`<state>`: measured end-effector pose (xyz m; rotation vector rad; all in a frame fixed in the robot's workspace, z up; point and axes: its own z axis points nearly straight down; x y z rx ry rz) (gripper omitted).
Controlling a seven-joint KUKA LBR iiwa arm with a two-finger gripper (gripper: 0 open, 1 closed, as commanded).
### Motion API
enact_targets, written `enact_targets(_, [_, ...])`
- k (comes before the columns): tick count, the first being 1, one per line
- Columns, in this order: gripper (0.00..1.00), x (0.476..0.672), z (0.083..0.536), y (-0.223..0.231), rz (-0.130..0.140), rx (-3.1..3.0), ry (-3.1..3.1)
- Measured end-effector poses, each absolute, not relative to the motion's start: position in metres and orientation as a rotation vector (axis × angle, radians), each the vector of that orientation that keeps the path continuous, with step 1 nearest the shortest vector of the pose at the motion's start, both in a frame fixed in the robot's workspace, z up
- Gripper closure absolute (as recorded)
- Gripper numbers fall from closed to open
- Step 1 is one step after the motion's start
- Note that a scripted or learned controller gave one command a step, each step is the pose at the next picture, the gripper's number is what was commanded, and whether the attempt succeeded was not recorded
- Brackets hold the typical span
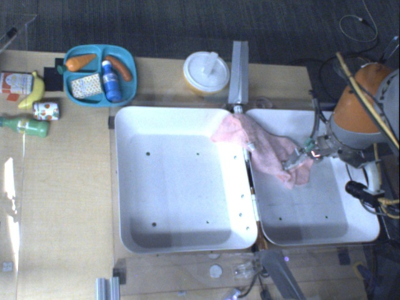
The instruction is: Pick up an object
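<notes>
**Surface and material notes, bench as seen from my station**

I read both bins, left (181, 180) and right (325, 211), as smooth white plastic with a dull sheen. The pink cloth (265, 145) looks soft, matt and wrinkled. The bench top (56, 199) looks like pale wood, smooth. Divided blue tray (128, 74): glossy plastic. Round lidded cup (206, 72): whitish translucent plastic. The upright bar (238, 74) between the bins looks like brushed grey metal. Arm's orange band (365, 89): smooth, slightly shiny. The floor (187, 11) looks like dark, rough carpet.
</notes>
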<state>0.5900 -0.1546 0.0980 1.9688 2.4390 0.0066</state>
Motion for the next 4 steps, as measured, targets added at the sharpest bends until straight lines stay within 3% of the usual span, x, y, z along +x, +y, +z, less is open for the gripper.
enact_targets(1, [0.0, 0.58, 0.092, -0.133, 0.013, 1.896, 2.483])
enact_targets(2, [0.0, 0.557, 0.092, -0.107, 0.015, 1.878, 2.498])
enact_targets(3, [1.0, 0.559, 0.104, -0.105, 0.022, 1.874, 2.498])
enact_targets(4, [1.0, 0.567, 0.185, -0.045, 0.004, 2.042, 2.383])
